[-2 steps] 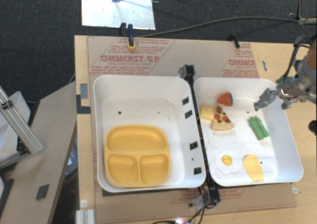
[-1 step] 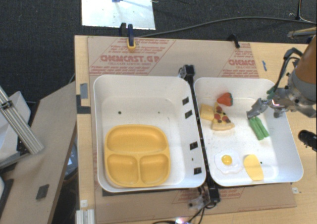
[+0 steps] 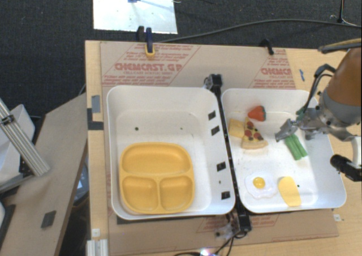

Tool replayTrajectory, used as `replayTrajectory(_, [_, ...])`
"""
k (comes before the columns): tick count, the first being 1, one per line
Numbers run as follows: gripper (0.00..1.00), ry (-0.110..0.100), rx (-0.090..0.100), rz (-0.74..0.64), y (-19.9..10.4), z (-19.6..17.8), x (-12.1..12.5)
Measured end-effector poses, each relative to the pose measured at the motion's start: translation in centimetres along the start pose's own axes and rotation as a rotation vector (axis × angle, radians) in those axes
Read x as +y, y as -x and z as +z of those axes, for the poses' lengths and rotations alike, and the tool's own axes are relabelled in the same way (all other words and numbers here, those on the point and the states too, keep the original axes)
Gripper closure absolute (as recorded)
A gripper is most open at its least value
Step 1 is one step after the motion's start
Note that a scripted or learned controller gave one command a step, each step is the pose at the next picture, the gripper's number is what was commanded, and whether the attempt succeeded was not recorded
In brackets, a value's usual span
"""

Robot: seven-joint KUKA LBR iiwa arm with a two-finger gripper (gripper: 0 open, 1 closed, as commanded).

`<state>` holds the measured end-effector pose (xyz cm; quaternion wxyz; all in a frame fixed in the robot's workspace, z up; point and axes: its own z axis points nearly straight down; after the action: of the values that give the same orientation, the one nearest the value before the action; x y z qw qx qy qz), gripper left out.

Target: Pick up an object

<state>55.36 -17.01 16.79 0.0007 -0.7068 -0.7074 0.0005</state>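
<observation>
The right bin holds several toy foods. A red strawberry lies at the back, with a pale yellow cheese wedge and a pizza slice just in front of it. A fried egg and a yellow oval piece lie near the front wall. A green stalk lies at the middle right. My gripper hangs low over the stalk's upper end, reaching in from the right; whether it touches the stalk I cannot tell.
The left bin holds a yellow divided tray. A ridge with black clips separates the two bins. A clamp and a cable sit on the board behind them.
</observation>
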Motion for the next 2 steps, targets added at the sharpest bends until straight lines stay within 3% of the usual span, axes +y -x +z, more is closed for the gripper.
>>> replayTrajectory(1, [0.00, -0.002, 0.001, 0.001, -0.7, 6.0, -0.3])
replayTrajectory(2, [1.00, 0.006, -0.002, 0.001, -0.6, 4.6, -0.1])
